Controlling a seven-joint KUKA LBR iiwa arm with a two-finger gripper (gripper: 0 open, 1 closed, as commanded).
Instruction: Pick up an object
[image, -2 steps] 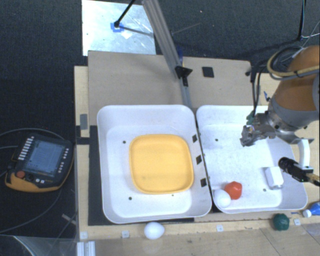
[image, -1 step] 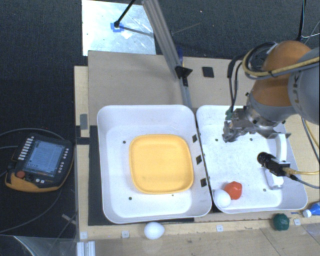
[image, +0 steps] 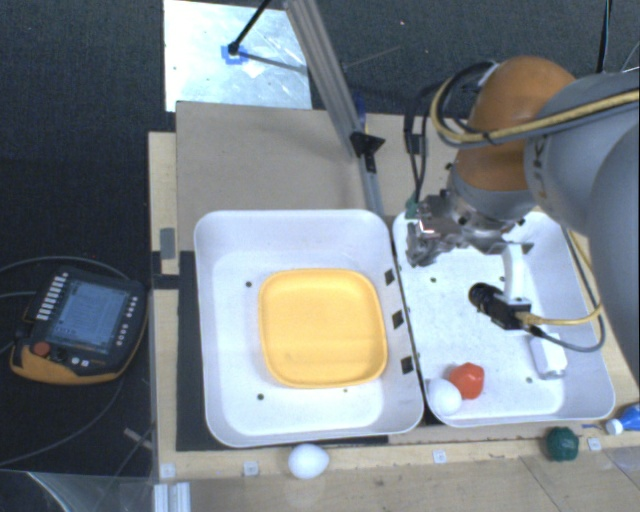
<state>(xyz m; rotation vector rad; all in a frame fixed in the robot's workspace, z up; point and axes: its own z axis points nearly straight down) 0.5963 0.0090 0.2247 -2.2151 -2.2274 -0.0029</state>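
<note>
In the right bin (image: 575, 400), near its front left corner, lies a small red object (image: 466, 379). A white ball (image: 444, 397) touches it on the left. My gripper (image: 424, 238) hangs over the bin's far left corner, by the wall between the two bins and well away from both objects. I see nothing in its grasp. The left bin (image: 225, 300) holds a square yellow plate (image: 323, 326) at its middle.
A white egg-shaped object (image: 308, 461) lies on the bench in front of the left bin. A dark green object (image: 561, 443) and a blue one (image: 627, 420) sit off the right bin's front corner. A teach pendant (image: 76, 327) rests far left.
</note>
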